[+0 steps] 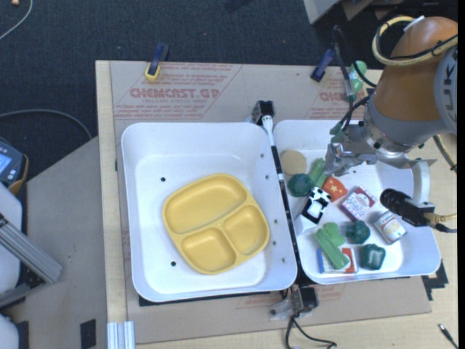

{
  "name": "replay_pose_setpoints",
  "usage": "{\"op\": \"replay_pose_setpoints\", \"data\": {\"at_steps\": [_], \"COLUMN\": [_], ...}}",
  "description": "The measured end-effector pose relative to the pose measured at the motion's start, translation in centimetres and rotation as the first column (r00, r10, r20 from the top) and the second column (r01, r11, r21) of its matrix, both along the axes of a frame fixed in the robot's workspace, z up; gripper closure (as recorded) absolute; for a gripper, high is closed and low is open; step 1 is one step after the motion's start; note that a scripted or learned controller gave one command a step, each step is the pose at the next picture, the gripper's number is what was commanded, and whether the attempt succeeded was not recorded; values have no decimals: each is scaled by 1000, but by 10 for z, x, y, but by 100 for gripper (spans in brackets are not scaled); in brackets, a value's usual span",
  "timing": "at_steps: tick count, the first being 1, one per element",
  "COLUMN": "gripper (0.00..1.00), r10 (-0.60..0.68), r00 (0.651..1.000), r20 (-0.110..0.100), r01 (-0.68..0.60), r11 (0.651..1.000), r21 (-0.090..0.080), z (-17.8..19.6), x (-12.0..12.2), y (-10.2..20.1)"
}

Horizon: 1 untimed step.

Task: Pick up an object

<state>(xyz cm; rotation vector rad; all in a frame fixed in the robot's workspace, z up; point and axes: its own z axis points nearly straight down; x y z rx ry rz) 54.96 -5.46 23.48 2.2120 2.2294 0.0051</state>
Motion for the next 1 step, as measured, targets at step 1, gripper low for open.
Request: {"op": "replay_pose_setpoints", "data": {"at_steps": [1], "gripper": [100], "r10": [-6], "r00": [1000], "r20": [-4], "r01": [6], "r11": [1000], "r21": [-2], "z": [-12], "x": [9], "y": [14]}}
